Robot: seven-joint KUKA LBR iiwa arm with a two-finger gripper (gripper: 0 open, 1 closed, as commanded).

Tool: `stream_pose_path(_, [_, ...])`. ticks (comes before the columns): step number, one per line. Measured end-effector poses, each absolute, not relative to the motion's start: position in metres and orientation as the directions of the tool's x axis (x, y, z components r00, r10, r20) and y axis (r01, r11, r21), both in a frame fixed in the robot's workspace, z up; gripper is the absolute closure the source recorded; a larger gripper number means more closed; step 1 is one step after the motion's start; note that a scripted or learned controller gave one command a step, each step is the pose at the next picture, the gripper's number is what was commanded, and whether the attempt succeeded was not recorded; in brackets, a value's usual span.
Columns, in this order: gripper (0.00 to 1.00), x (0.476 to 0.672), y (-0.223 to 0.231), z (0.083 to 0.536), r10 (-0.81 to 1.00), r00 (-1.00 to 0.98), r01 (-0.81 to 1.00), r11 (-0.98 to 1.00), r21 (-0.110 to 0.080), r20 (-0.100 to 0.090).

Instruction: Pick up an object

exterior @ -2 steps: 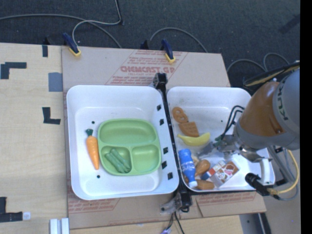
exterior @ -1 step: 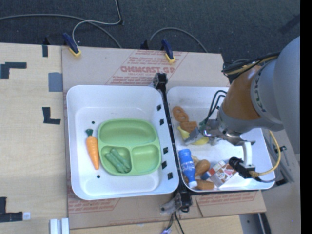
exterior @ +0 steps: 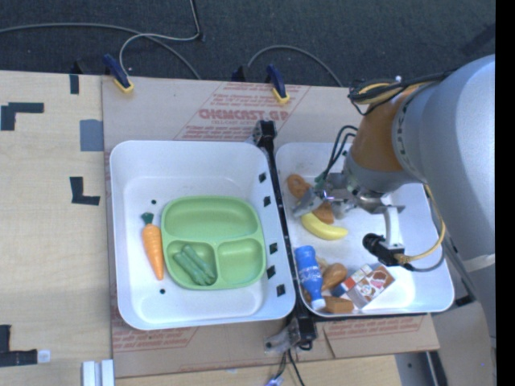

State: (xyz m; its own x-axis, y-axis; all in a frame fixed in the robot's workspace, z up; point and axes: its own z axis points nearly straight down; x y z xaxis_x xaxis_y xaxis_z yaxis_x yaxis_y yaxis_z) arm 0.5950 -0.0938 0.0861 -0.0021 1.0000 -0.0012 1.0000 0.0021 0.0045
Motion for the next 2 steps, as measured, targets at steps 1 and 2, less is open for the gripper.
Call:
stream_pose_path(1, [1.00,0.5949,-0.0945,0.0965,1.000,-0.002,1.000,0.002,0.004,-0.002])
stream_pose_path(2, [0.00,0.5946,-0.0945,0.0958,1.000,-0.001,1.000,0.001,0.003,-0.002])
